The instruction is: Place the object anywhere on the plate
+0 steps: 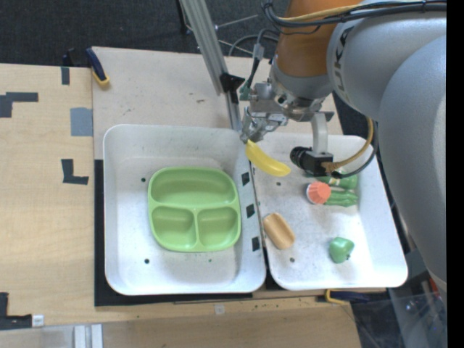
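Jaws (253, 135) pinch the upper end of one smooth, curved yellow banana (267, 161), which hangs just below them over the divide between two white bins. One glossy green plate (194, 209) with three compartments lies below-left of the jaws. Below-right lie one tan bread roll (278, 230), one red-and-green radish-like toy (330, 193) and one small green lump (341, 249).

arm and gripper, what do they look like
The arm is bulky, rounded grey metal with a glossy orange band above the wrist. Dark cables loop over the band. The gripper is a small metallic, silver-grey assembly.
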Motion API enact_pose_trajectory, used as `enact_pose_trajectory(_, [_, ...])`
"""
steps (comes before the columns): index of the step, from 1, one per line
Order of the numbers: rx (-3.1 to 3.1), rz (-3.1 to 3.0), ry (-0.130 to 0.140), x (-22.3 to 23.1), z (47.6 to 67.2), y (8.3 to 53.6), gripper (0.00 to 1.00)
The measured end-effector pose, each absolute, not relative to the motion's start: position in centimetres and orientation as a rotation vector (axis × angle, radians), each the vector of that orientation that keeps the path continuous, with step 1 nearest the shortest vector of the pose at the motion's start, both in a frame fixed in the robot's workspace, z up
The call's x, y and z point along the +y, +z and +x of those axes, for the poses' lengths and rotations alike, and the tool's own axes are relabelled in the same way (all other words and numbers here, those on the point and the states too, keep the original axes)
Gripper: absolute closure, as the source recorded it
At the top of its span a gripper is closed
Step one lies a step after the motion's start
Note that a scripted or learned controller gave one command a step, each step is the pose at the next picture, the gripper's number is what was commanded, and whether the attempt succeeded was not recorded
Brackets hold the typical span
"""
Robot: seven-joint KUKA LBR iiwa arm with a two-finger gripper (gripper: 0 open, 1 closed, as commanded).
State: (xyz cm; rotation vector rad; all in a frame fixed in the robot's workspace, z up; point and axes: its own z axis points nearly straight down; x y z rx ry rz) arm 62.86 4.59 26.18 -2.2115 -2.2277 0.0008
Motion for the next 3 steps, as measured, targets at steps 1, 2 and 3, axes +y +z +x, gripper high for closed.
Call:
enact_pose_trajectory(1, [-2.228,-2.212,0.001,10.5,62.8,25.6,1.00])
enact_pose_trajectory(2, [-2.225,-2.213,0.006,15.0,62.8,22.7,1.00])
enact_pose_trajectory(3, [-2.226,-2.216,0.003,18.0,63.5,21.8,1.00])
